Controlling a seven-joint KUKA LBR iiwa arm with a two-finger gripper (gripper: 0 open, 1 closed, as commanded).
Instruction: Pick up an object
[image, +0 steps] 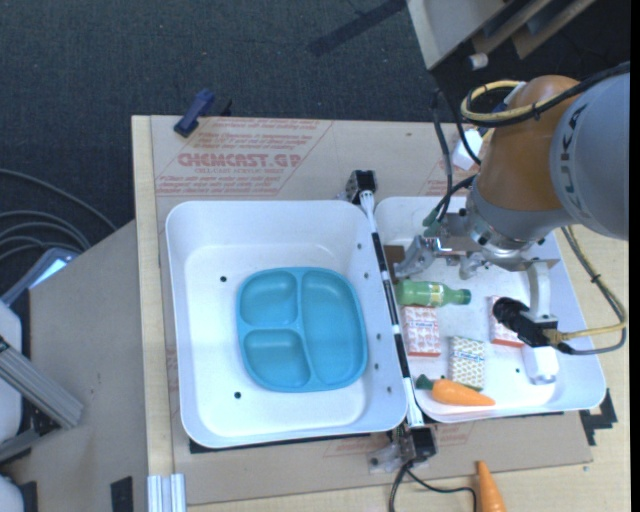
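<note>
1. Bottle (430, 293), green: lying on its side in the right bin (580, 372), close to the wall shared with the left bin (190, 300), cap pointing away from that wall.
2. Gripper (445, 262): hanging over the right bin just behind the bottle, on its far side, under the grey arm with the orange band. Cannot tell how far it is opening. Gripping nothing that can be made out.
3. Red packet (421, 331): lying flat just in front of the bottle, on its near side, against the same wall.
4. Grey packet (468, 360): lying farther toward the near rim than the bottle, beside the red packet, on the bottle's cap side.
5. Carrot (462, 393): resting at the near rim, well in front of the bottle, beyond both packets.
6. Plate (302, 328), blue, three compartments: sitting in the left bin, across the shared wall from the bottle's base end.
</note>
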